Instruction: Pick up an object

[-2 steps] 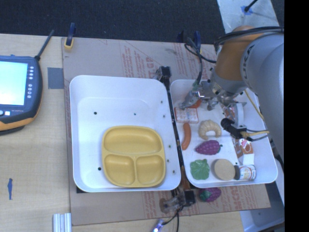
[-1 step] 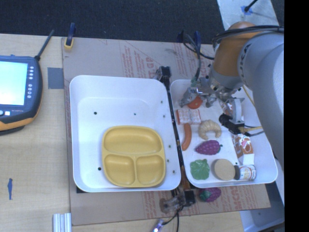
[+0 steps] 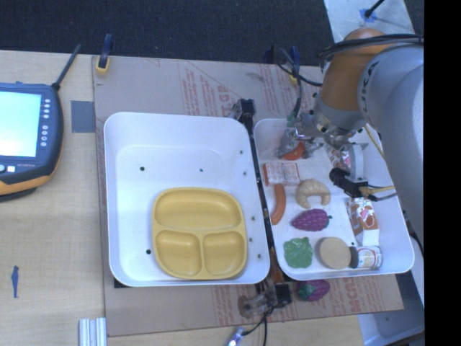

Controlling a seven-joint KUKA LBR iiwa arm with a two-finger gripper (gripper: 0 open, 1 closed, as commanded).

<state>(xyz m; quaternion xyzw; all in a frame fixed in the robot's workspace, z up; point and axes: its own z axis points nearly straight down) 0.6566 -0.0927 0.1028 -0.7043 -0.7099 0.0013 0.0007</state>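
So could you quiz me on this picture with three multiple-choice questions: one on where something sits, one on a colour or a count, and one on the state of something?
1. Where does the yellow divided tray lie?
A. In the left bin
B. In the right bin
C. On the bare bench

2. What colour is the bunch of toy grapes in the right bin?
A. Orange
B. Purple
C. Blue

3. How does the small can near the right bin's front corner rest?
A. Upright
B. On its side
C. Stacked on the croissant

Answers: 1 A, the tray sits inside the left bin, toward its front. 2 B, the grapes are purple, lying just below the tan croissant. 3 B, the can lies on its side beside the round tan biscuit.
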